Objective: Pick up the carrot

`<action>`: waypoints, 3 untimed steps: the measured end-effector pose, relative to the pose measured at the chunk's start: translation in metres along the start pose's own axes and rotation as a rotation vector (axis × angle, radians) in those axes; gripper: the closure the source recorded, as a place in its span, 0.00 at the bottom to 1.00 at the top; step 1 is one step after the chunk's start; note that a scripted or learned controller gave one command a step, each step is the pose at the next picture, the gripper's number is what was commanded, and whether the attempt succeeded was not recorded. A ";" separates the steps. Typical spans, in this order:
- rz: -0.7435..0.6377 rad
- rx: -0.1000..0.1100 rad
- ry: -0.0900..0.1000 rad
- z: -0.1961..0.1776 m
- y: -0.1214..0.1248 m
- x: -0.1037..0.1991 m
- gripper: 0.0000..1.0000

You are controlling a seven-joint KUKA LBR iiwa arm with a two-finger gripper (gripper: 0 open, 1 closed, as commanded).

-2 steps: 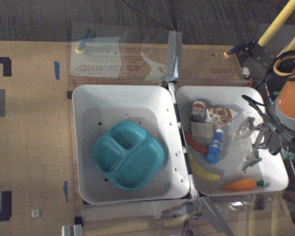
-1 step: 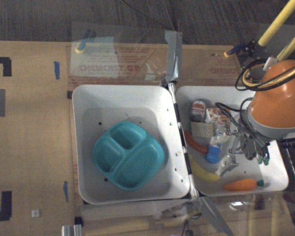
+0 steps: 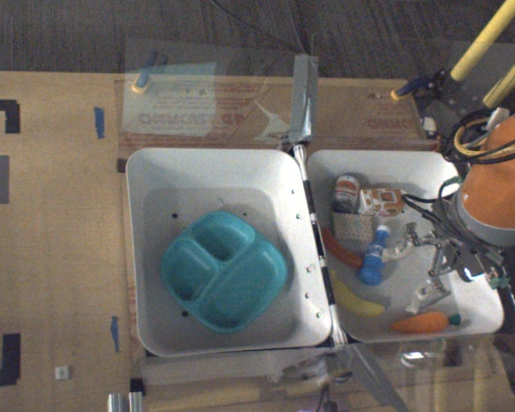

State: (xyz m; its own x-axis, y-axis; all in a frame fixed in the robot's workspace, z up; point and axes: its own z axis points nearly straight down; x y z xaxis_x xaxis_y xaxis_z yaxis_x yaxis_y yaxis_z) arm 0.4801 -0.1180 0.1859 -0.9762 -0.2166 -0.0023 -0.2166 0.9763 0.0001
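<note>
Right bin (image 3: 489, 316) as landmark: the carrot (image 3: 422, 322) lies on its floor along the near wall, orange body pointing left, green tip toward the right corner. The gripper (image 3: 431, 292) hangs just above and behind the carrot, apart from it, fingers spread with nothing between them. Left of the carrot lies a banana (image 3: 358, 299); behind that, a blue bottle (image 3: 374, 262), a red sausage (image 3: 342, 248) and small cartons (image 3: 380, 202). In the left bin (image 3: 146, 230), a teal divided plate (image 3: 224, 269)
</note>
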 end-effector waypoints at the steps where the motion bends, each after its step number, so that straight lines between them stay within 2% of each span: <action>1: -0.016 0.001 -0.004 0.054 -0.014 -0.005 0.00; 2: 0.030 0.011 -0.026 0.094 -0.075 0.000 0.00; 3: 0.070 0.001 -0.006 0.036 -0.020 -0.045 0.00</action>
State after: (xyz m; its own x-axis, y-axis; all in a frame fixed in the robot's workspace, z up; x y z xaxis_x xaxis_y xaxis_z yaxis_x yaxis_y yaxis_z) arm 0.5284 -0.1275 0.1499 -0.9890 -0.1478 -0.0080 -0.1478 0.9890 -0.0008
